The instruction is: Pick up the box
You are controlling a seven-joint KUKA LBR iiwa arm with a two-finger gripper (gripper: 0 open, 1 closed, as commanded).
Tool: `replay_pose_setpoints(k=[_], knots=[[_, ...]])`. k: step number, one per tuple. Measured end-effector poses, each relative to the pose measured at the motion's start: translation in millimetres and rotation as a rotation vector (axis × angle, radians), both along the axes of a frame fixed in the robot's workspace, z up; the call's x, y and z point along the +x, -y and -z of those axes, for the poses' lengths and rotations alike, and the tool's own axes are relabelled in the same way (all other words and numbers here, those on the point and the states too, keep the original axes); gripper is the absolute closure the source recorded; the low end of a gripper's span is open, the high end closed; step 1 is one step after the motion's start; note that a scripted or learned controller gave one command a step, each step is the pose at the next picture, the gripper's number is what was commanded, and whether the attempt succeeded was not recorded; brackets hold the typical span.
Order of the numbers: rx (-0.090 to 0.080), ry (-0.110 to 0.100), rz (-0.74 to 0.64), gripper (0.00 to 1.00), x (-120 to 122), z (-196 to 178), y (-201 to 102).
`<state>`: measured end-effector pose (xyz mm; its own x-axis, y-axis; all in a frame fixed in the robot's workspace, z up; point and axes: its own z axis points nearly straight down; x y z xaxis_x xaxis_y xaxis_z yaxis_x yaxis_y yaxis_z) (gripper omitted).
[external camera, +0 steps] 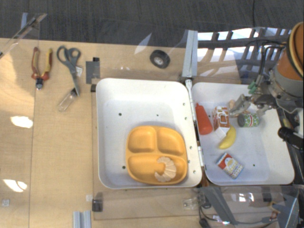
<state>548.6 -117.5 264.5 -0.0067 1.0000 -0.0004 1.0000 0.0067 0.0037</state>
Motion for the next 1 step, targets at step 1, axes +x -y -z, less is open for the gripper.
replay_pose_setpoints(k=[1], knots=[[0.000, -0.001, -0.065, 0.00, -31.0, 109.1, 10.4]])
